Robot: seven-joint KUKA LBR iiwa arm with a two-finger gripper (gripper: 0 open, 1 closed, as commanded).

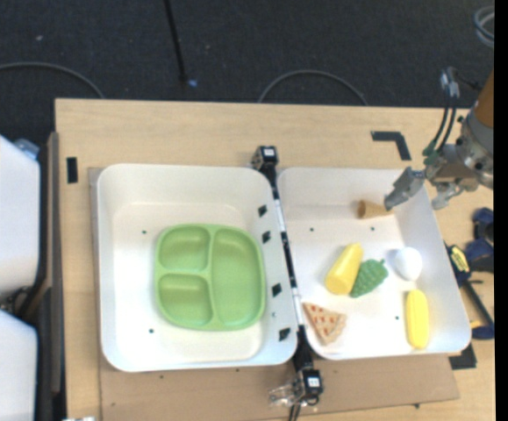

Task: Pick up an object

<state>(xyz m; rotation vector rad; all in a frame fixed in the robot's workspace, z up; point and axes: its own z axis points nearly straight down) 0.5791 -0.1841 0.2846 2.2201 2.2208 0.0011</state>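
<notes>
The right bin point(324, 191) holds several toy foods: a small brown piece point(372, 208) near its back, a yellow cylinder point(344, 268), a green leafy piece point(369, 277), a white round piece point(404, 261), a yellow banana-like piece point(418, 318) and a pizza slice point(325, 324) at the front left. My gripper point(425, 189) hangs open over the bin's back right corner, its grey fingers point(402, 189) spread apart with nothing between them. It is just right of the brown piece.
The left bin point(131, 191) holds a green divided plate point(211, 275). A black clip point(265, 157) sits at the back between the bins. White boxes point(12, 217) stand at the bench's left edge. Blue clamps point(480, 235) lie at the right.
</notes>
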